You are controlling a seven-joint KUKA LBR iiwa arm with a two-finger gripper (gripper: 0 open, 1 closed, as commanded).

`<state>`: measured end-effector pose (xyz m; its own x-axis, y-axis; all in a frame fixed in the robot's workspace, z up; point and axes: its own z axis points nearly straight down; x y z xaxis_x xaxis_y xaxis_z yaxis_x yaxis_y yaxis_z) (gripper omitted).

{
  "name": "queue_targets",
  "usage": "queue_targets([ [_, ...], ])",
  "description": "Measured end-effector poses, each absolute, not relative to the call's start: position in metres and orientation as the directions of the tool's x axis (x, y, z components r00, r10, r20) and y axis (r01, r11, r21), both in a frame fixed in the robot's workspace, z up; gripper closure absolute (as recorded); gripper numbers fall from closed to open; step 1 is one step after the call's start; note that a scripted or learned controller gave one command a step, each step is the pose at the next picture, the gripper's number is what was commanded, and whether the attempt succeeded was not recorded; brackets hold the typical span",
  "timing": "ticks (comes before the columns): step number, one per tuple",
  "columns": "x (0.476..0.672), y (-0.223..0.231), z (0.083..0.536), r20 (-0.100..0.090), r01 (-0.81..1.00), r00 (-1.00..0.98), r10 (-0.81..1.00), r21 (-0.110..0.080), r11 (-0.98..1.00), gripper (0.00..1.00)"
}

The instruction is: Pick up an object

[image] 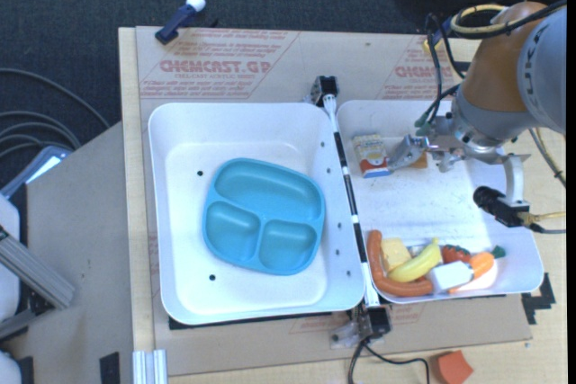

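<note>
The hand (412, 153) is reaching low into the right bin (517, 274), next to a small orange-and-white packet (370, 154). I cannot tell its state. Nothing is looking lifted yet; toy food (423, 265) is lying at the bin's near edge.

The arm (517, 58) reaches in from the right, its orange band above the grey wrist. It bends down, jaws (409, 153) pointing left.
</note>
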<state>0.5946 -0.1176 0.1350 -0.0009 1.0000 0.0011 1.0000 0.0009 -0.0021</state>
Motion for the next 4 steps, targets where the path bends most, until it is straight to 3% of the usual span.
queue_targets([
  [1,0.613,-0.107,0.088,0.001,1.0,-0.001,1.0,0.002,0.001,0.0],
  [2,0.615,-0.106,0.099,0.002,1.0,-0.003,1.0,0.006,0.003,1.0],
  [3,0.564,-0.144,0.224,-0.001,1.0,0.0,1.0,0.001,0.0,1.0],
  [4,0.563,-0.144,0.224,0.0,1.0,0.0,1.0,0.0,0.0,0.0],
])
